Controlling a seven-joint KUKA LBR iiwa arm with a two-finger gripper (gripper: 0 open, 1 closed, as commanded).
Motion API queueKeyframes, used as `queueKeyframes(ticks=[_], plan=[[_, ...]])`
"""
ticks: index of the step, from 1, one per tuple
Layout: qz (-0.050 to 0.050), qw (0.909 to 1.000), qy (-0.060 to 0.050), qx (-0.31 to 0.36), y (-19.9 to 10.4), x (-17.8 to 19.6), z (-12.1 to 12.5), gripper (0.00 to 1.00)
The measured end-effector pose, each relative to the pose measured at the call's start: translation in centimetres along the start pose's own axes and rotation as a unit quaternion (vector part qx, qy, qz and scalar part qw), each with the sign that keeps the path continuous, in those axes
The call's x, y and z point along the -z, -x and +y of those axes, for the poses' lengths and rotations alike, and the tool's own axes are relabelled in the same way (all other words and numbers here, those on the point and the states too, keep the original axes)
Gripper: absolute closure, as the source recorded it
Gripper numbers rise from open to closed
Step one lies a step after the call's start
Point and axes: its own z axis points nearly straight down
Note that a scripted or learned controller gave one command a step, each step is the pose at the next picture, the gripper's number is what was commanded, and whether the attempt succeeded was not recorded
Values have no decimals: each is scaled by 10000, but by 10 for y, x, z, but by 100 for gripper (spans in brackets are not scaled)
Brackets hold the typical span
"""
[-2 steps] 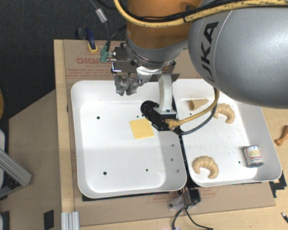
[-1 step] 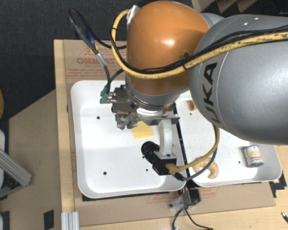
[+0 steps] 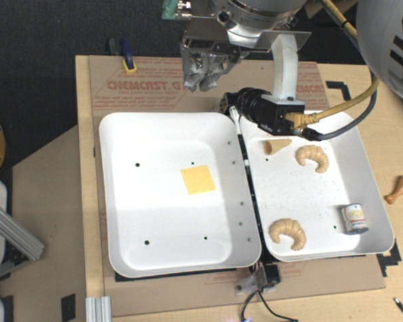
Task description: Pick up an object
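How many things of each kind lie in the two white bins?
Croissants: 2
Yellow square slice: 1
Small cone-shaped piece: 1
Small can: 1
Total: 5

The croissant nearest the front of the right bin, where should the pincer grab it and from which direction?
Judging by its pose, grip the front croissant across its thick middle hump, coming straight down. It lies flat with both tips curling toward the bin's front edge, and the tapered ends would likely slip.
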Motion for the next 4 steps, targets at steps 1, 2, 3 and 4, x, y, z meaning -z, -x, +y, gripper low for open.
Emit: queueKeyframes(ticks=[1, 2, 3, 4], plan=[[-81, 9998, -196, -10, 1, -175, -43, 100], [-35, 10000, -87, -10, 1, -156, -39, 100], [-29, 10000, -82, -10, 0, -146, -38, 100], [-27, 10000, -76, -4, -1, -136, -38, 100]])
